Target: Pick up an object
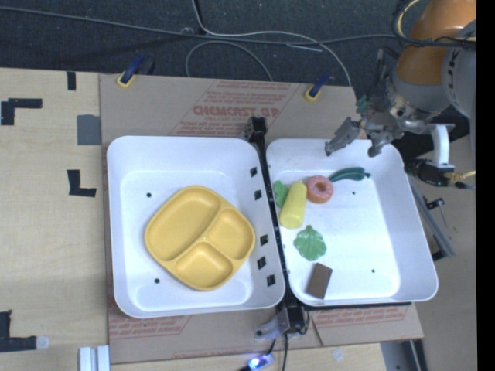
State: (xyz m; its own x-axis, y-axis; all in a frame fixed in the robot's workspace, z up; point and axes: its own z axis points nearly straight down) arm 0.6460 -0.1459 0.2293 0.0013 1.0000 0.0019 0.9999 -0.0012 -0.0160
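Right bin (410, 280), near to far: brown block (319, 280) by the near rim, green leaf (310, 243), yellow bottle (294, 205), pink donut (319, 189), green pepper (349, 175); its right half lies bare. Gripper (359, 142), fingers (339, 143) spread, holding nothing, over the far rim. Left bin (124, 230): yellow tray (199, 237). Cardboard (224, 107) covers the bench (39, 230).

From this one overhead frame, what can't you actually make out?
- Arm: cut off by the right and top edges of the camera view; its base is unseen.
- Green item: mostly hidden behind the yellow piece, so its shape is unclear.
- Brown block: too small to identify.
- Claw: contact with the right bin unclear from above.
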